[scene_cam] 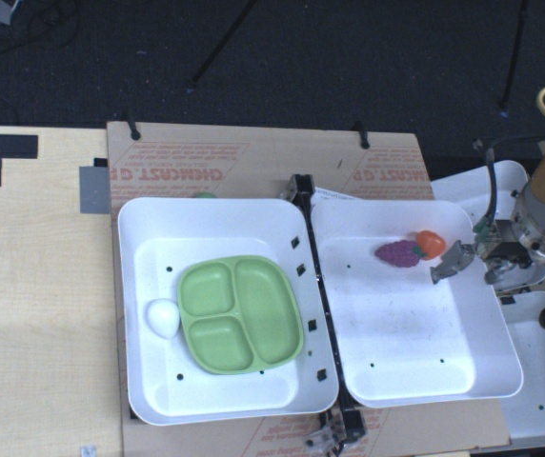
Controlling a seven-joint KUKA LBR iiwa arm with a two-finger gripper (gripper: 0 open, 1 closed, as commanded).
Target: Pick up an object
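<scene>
At the right bin's (415,388) right rim the gripper (478,267), jaws apart and empty, is half cut off beside the purple grape bunch (398,253) and orange fruit (431,243).

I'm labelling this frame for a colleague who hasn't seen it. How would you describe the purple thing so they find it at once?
Take the right bin of the two white ones. Near its far wall, close to the gripper, lies the small purple object. It touches an orange object on its right; it is the darker, more elongated of the two.
</scene>
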